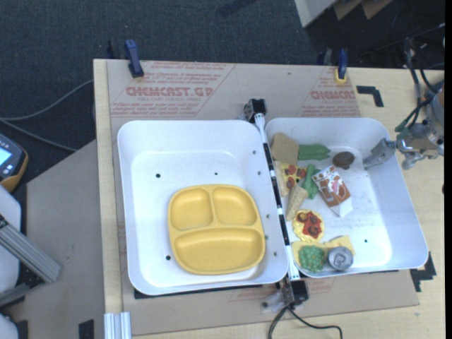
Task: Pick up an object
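Note:
Several toy food pieces lie along the left side of the right white bin [395, 217]. Among them are a tan slice [285, 147], a green pod [313, 151], a brown round piece [344, 159], a red-and-white packet [331, 186] and a pizza piece [308, 224]. A green broccoli [310, 258] and a silver can [340, 260] rest at the near edge. My gripper [379, 154] reaches in from the right over the bin's far right part, just right of the brown round piece, with nothing visibly held.
The left white bin [141, 154] holds a yellow divided plate [215, 229]. Blue clamps [132, 57] pin the board at the back. Cables and the arm's wrist [424, 136] crowd the right edge.

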You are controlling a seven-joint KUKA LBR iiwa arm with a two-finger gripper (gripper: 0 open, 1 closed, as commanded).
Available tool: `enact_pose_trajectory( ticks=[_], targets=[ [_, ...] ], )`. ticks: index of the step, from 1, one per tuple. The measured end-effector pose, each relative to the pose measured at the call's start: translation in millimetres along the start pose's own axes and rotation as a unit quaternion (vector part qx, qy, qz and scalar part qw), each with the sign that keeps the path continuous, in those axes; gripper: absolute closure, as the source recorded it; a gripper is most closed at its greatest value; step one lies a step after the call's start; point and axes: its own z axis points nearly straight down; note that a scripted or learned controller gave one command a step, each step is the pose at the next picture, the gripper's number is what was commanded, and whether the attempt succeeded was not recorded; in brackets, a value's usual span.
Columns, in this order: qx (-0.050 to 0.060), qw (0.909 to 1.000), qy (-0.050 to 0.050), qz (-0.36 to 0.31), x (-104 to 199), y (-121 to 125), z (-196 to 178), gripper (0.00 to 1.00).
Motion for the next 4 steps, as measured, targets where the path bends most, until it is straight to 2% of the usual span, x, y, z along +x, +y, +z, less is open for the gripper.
enact_pose_trajectory(
  ticks=[1, 2, 3, 4],
  targets=[
    [-0.001, 1.0, 0.001, -0.004, 61, 70, 98, 0.0],
    [0.001, 1.0, 0.0, 0.0, 96, 28, 115, 0.0],
    [0.002, 1.0, 0.001, 0.002, 69, 2, 115, 0.0],
    [-0.002, 1.0, 0.0, -0.003, 127, 36, 115, 0.0]
  ],
)
